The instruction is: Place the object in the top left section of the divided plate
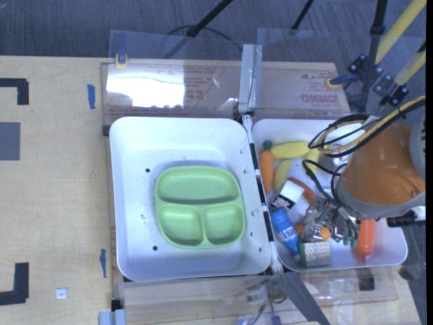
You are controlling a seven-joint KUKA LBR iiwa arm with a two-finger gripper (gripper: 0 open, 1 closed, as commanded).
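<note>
divided plate [199, 205], pale green, lies in my left bin [135, 154]. my arm [379, 171] bends over the right bin [396, 249], gripper [325, 225] low among the clutter; jaws' state i cannot tell.

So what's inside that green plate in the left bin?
Nothing that I can see: all three sections of the green divided plate show bare. The toys lie in the right bin, some covered by the arm.

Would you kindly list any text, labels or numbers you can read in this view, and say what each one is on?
No text can be read for certain.
Red print on the clear panel behind the right bin: mirrored, too blurred.
Label on the blue bottle: too small.
Label on the small can: too small.
</note>
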